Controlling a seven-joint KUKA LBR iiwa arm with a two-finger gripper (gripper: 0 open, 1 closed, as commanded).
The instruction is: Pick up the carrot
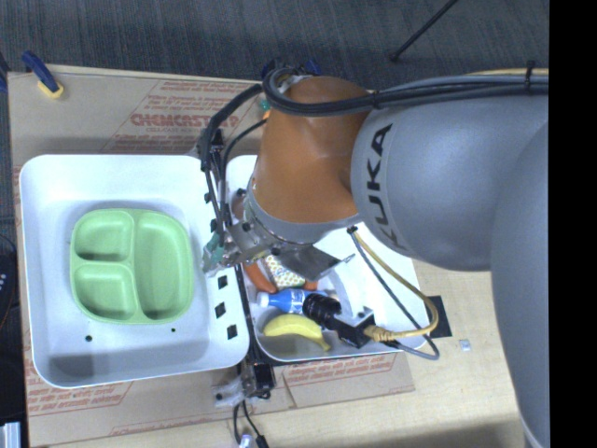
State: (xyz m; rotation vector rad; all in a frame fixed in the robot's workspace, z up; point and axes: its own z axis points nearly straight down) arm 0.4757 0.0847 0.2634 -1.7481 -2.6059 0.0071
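Note:
The arm's orange wrist (308, 147) hangs low over the right bin (280, 351) and covers most of it. The gripper (277, 261) points down into the bin beneath the wrist. A small orange sliver, which looks like the carrot (256, 275), peeks out at the gripper's left side, close to the bin's left wall. I cannot tell whether the gripper touches it. The rest of the carrot is hidden by the gripper.
A yellow banana (295, 330) lies at the front of the right bin, with a blue object (283, 300) just behind it and a patterned item (284, 272) under the gripper. The left bin (42, 250) holds a green divided plate (132, 265).

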